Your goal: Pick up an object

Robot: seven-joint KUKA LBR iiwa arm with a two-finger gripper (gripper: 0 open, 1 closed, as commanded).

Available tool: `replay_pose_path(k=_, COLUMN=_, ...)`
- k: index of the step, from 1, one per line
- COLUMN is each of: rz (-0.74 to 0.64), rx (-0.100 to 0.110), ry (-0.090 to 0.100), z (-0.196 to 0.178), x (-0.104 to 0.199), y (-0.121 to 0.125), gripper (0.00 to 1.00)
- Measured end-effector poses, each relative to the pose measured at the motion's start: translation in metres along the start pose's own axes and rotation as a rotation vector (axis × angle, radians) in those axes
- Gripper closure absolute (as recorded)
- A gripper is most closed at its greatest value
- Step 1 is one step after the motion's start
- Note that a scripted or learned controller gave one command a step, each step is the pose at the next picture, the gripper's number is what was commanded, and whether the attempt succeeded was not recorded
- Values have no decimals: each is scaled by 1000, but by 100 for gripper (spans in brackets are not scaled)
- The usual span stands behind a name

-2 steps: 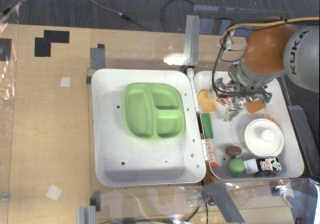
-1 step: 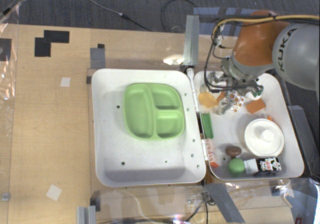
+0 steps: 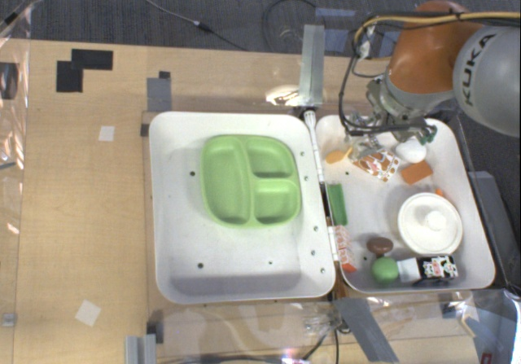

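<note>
- Snack packet (image 3: 377, 164), white with an orange-red print, lies in the upper part of the right bin (image 3: 480, 256), directly below the gripper (image 3: 389, 128); I judge it the likeliest thing for the arm to take, since it is the object closest under the wrist.
- Its long axis runs at a slant, from upper left down to lower right, so a grip across its short side looks the easier one.
- Relative to that packet: a small orange piece (image 3: 337, 156) sits just to its left, an orange block (image 3: 416, 173) just to its right, and a white rounded thing (image 3: 406, 148) lies close above the block.
- Further from the packet, toward the near end of the bin, stand a white bowl (image 3: 429, 222), a brown lump (image 3: 379, 246), a green ball (image 3: 385, 270) and a small black-and-white carton (image 3: 438, 269); a green bar (image 3: 336, 204) lies along the bin's left wall.
- The gripper hangs low over the packet, partly hidden by the orange wrist band (image 3: 423, 57); whether it is open or closed cannot be told, nor whether it touches anything.
- The crowding around the packet could spoil the grasp.
- A green divided plate (image 3: 248, 179) rests in the left bin (image 3: 175, 265), well away from the packet.
</note>
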State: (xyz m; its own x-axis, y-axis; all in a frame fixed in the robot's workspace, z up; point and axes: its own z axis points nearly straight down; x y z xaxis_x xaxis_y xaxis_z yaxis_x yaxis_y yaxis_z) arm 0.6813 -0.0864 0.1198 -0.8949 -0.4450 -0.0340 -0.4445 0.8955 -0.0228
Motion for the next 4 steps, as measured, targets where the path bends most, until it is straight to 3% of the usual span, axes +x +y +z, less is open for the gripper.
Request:
replay_pose_path(k=1, rz=71, rx=-6, ry=10, z=-168, x=18, y=-33, gripper=100)
replay_pose_path(k=2, rz=-188, rx=-17, ry=23, z=-180, x=90, y=-72, gripper=100)
replay_pose_path(k=3, rz=-382, rx=-22, ry=19, z=-179, x=61, y=-102, gripper=100)
replay_pose_path(k=4, rz=-735, rx=-25, ry=15, z=-190, x=55, y=-105, gripper=100)
